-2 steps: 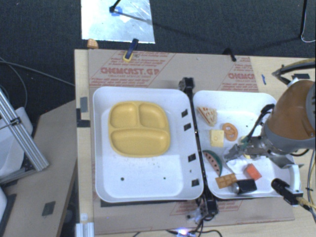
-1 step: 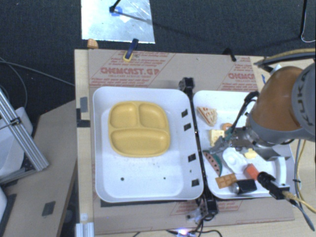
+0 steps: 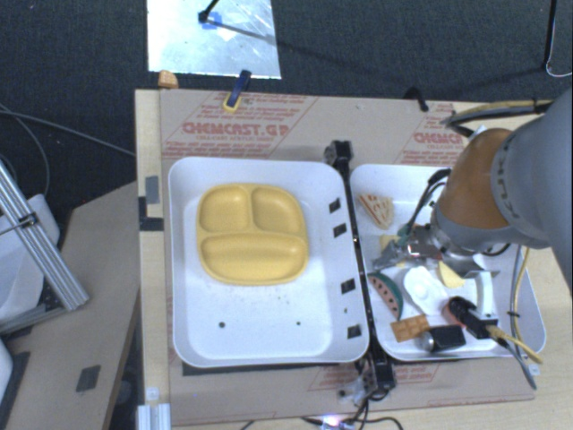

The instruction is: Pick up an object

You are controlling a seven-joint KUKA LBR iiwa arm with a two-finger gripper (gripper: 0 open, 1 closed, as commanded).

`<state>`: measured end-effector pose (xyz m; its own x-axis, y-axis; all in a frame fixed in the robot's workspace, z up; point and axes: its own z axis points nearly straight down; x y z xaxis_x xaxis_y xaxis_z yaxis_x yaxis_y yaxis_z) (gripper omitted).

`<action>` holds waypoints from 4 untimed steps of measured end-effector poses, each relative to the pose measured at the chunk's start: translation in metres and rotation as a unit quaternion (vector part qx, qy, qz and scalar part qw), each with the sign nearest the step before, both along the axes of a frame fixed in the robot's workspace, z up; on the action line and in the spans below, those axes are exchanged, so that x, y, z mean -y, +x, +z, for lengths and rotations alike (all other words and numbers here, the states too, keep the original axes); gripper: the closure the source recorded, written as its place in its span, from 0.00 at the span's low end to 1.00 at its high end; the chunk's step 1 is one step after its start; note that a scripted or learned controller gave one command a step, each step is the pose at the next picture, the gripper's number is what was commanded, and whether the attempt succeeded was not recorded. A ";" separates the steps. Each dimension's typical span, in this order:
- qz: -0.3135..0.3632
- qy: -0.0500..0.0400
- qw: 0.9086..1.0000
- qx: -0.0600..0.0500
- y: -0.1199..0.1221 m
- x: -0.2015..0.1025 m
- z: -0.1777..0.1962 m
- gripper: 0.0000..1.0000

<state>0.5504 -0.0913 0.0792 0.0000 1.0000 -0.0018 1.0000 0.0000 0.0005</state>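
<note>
On the cardboard-topped bench we see the right bin at lower right, where the gripper, grip state unclear, hovers by a white oval piece that looks light, stiff, slippery, best pinched across its narrow sides.

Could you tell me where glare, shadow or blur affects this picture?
Camera view: glare washes out the shiny sheet above the bench; the left bin and yellow tray are evenly lit and sharp; the arm is large, soft-edged and covers part of the right bin, leaving the toy food below it dim.
</note>
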 end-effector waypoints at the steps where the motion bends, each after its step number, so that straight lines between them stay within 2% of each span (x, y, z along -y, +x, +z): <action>1: 0.001 0.001 1.000 0.001 0.000 -0.002 0.016 1.00; 2: 0.000 0.002 1.000 -0.002 -0.042 -0.001 0.004 1.00; 3: 0.000 0.001 1.000 -0.001 -0.065 -0.009 0.005 1.00; 4: 0.001 0.001 1.000 0.002 -0.062 -0.008 0.016 1.00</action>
